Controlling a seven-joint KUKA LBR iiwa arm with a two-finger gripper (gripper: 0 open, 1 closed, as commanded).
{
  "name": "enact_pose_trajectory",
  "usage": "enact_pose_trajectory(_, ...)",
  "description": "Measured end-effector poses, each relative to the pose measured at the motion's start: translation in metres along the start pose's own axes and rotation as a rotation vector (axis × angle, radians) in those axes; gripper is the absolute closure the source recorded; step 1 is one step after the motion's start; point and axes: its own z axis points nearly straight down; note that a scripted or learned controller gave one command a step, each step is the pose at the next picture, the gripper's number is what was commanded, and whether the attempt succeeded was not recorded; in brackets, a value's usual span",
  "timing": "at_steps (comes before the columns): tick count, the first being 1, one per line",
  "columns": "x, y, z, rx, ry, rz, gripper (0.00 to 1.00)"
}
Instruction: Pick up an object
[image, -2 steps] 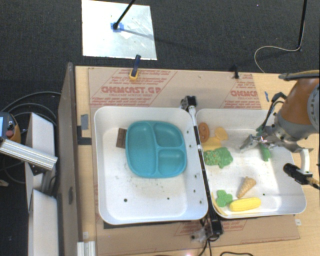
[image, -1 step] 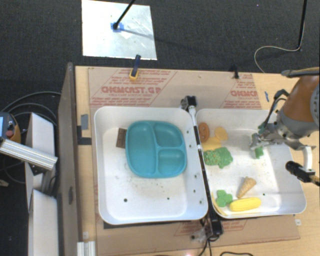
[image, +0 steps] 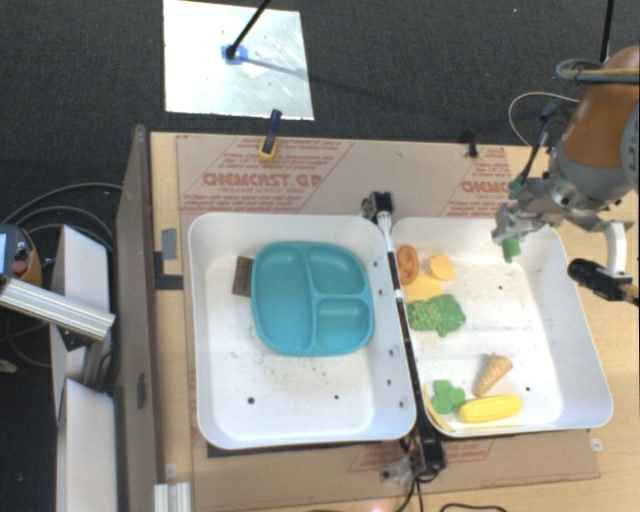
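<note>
Nearest the camera, at the front of the right bin (image: 585, 395), lay a yellow corn cob (image: 489, 408) with its long axis running roughly three to nine o'clock, a small green piece (image: 447, 397) touching its nine o'clock end and a cone (image: 492, 373) just beyond it. Further back sat a green leafy piece (image: 436, 314), then a yellow slice (image: 424, 288) and two orange pieces (image: 424, 266) near the dividing wall.

Farthest back, the gripper (image: 511, 243) hung over the bin's rear. A small green thing showed at its tip (whether pinched there could not be told).

Every loose object lay toward seven or eight o'clock from the gripper; the orange pieces were nearest. The left bin (image: 225, 385) held a teal divided plate (image: 311, 299), well apart.
</note>
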Motion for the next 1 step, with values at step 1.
enact_pose_trajectory(1,0.0795,0.0006,-0.0074,0.006,0.002,-0.001,1.0)
